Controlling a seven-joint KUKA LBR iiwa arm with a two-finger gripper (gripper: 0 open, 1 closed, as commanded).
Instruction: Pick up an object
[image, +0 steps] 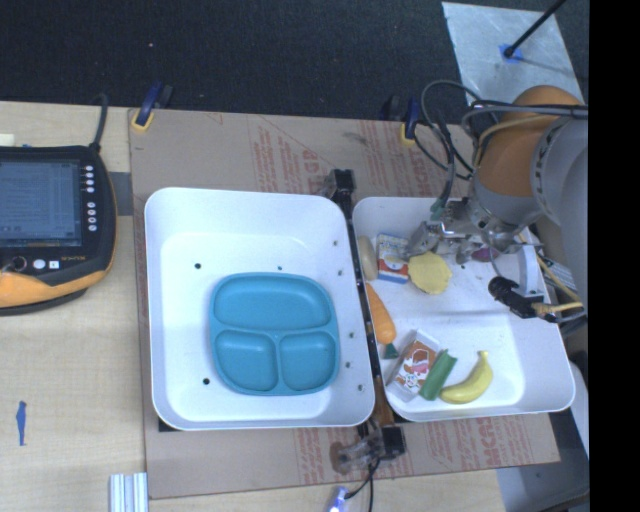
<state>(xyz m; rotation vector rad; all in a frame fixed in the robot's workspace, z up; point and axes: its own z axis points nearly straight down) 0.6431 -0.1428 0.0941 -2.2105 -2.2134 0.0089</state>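
The end effector (449, 237) is seen low over the right bin (480, 325). A round yellow thing (430, 273) is found just beside it, a little nearer the front; touching cannot be told. Whether the end effector is spread or pressed together cannot be told either. A banana (470, 380) and a carrot (380, 315) are laid farther from it.

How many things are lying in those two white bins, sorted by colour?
Blue: 1, tray
Yellow: 2, banana, round piece
Orange: 1, carrot
Green: 1, stick
Printed, mixed colours: 2, upper packet, lower packet
Total: 7
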